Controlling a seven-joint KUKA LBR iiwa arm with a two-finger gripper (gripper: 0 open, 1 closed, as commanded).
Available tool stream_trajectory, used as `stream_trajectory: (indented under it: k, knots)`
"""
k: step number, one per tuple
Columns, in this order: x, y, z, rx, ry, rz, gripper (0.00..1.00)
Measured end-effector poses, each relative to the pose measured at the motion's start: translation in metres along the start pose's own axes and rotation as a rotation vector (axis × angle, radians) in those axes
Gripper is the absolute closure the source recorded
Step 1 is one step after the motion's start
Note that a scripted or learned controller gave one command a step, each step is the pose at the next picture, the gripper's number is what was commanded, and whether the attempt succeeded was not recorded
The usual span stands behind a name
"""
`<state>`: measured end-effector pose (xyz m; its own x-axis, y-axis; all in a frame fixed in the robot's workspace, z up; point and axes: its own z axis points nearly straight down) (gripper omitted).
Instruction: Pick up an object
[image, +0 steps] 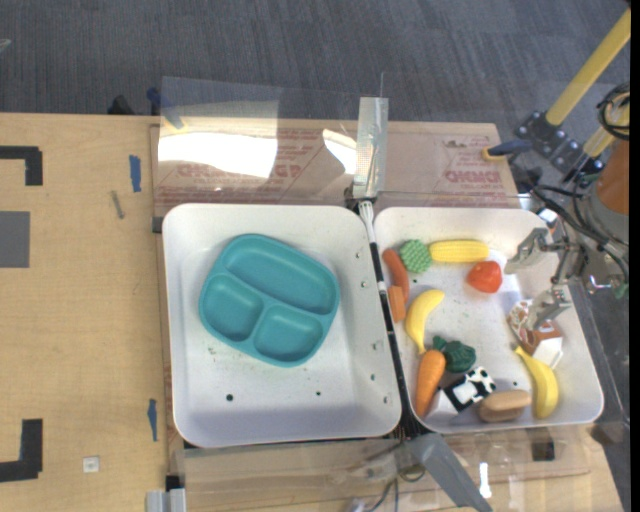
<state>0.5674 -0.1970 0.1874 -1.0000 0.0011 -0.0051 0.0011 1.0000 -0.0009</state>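
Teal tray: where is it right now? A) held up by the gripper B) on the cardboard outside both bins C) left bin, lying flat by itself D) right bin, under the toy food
C. The teal tray lies flat inside the left bin with no toy food in its compartments, while the corn cob, tomato and the other toy food sit in the right bin.

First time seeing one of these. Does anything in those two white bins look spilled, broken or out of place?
Nothing stands out. The teal tray sits a little askew in the left bin, with nothing on it. The toy food, such as the carrot and tomato, lies loosely scattered in the right bin.
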Motion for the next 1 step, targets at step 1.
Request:
stream_trajectory:
  k: [1]
  knots:
    - [-0.0136, 0.0567, 0.0928, -0.004, 0.004, -0.089, 0.00]
